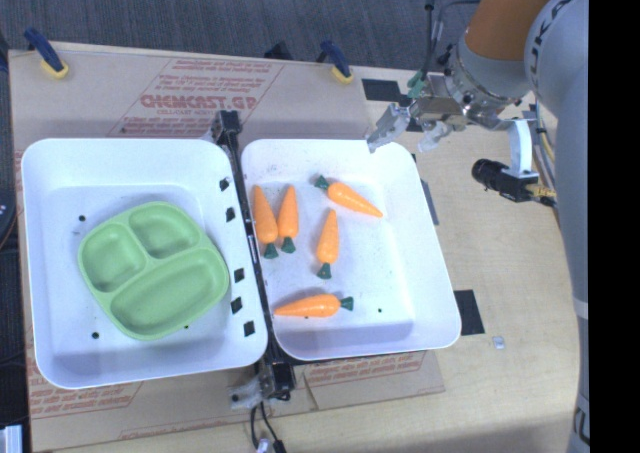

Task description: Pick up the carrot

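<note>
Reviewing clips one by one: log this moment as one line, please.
stage: approach | claw: open, above right bin's far edge, holding nothing | carrots: five in right bin | green tray: left bin

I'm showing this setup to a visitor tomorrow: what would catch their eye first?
Probably the five orange carrots scattered in the right-hand white bin, bright against its floor. Next, the green divided plate lying alone in the left bin. Then the grey arm with its orange band, whose gripper hangs over the right bin's far corner with its fingers apart, holding nothing.
</note>
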Tool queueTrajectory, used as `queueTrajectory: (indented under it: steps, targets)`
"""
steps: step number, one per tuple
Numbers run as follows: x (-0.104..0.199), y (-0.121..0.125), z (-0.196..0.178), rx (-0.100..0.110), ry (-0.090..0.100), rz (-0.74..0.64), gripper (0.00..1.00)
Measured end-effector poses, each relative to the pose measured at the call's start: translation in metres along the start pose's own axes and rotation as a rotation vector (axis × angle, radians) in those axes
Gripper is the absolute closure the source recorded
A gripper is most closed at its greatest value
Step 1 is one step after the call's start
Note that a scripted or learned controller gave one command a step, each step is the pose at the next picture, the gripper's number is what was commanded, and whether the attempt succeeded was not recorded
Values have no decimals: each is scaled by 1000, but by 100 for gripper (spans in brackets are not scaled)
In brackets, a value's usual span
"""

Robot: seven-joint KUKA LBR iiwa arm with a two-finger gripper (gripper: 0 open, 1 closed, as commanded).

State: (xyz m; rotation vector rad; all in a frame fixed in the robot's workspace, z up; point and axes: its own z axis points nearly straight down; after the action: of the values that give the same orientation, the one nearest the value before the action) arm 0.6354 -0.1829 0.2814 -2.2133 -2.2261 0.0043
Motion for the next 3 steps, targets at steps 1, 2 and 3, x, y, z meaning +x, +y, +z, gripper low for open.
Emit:
queueTrajectory:
  steps: [1, 2, 3]
  targets:
    - [-8, -21, 164, 7, 3, 0, 0]
    - [-9, -19, 150, 3, 0, -4, 100]
    - [36, -63, 87, -1, 1, -3, 100]
